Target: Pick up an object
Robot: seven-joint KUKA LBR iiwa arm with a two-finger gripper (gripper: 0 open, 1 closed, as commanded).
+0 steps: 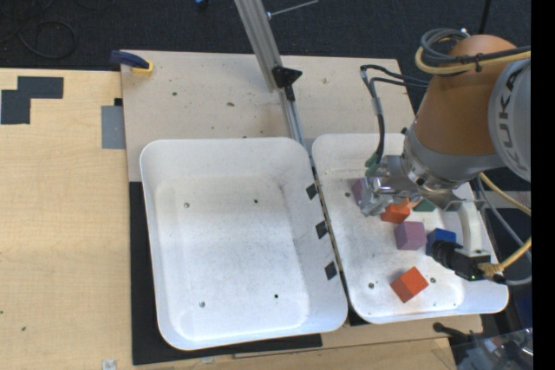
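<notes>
Gripper point(378, 197) low in your right white bin point(434, 301), beside a small orange block point(396, 211); finger state cannot be told; nothing visibly lifted, pick remains.

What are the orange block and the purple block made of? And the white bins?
The orange block and the purple block look like painted wood or maybe foam: solid colour, matte faces, sharp corners, no shine. The picture leaves it open which. The white bins look like smooth moulded plastic, with rounded rims and a slight sheen, speckled with dark marks.
</notes>
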